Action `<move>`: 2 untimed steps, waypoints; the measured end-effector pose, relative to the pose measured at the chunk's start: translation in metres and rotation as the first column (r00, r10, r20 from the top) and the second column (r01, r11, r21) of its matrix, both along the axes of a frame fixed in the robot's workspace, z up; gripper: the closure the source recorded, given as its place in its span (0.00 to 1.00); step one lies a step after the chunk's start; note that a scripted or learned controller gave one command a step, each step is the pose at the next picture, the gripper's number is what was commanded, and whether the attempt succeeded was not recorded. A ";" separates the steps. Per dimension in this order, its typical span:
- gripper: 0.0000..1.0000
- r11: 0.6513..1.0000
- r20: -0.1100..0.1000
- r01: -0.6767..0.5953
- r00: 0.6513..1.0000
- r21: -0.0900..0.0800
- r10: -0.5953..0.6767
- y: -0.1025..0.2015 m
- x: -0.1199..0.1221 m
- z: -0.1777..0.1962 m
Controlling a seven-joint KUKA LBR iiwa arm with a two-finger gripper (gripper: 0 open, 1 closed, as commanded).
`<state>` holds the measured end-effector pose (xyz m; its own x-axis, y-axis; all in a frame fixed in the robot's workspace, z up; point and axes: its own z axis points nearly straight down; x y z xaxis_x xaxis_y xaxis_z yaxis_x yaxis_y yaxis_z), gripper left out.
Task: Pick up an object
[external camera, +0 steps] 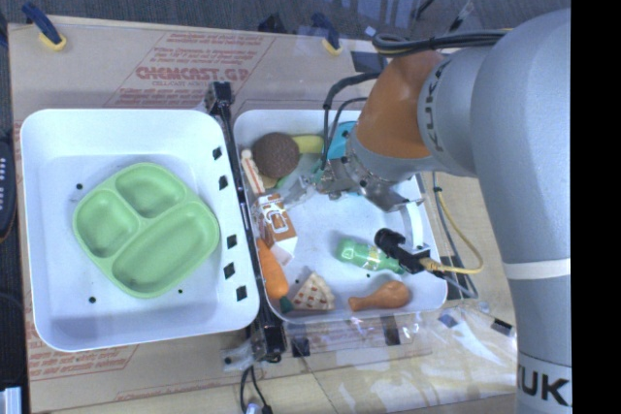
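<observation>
Cardboard-topped bench [184, 63], two white bins | left bin [39, 208]: green divided plate [146, 228] | right bin [320, 218]: toy food, candidates for picking | gripper [325, 179] low over far-left clutter near brown ball [277, 155]; grip state: cannot tell

red print reading "chemcast gp" stands on the brown paper sheet [194, 63] covering the tabletop above the left bin, its smaller lines too blurred to read, and white letters "kuk" mark the grey arm [543, 387] at bottom right.
</observation>
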<state>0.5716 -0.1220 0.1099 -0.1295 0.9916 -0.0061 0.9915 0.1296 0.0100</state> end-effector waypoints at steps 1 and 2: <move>0.00 0.949 0.008 0.315 0.949 -0.009 -0.315 0.012 -0.007 -0.003; 0.00 0.920 -0.021 0.392 0.920 0.000 -0.392 0.022 0.084 -0.017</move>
